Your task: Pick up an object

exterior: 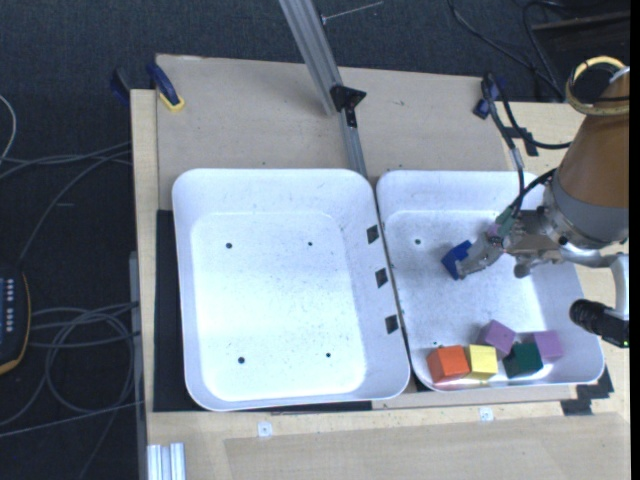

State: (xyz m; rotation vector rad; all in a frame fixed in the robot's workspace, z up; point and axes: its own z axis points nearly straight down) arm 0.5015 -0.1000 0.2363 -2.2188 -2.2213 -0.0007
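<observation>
We see the claw (478,255) over the right bin (420,208), with a blue block (457,259) at its tip; the fingers look closed around it, so the block appears gripped. Below the claw, along the bin's near wall, lie an orange block (449,362), a yellow block (483,359), a dark green block (522,360) and two purple blocks (498,334), clustered and touching. To the claw's left, the left bin (200,198) sits beside the right one on the table (250,98).
</observation>
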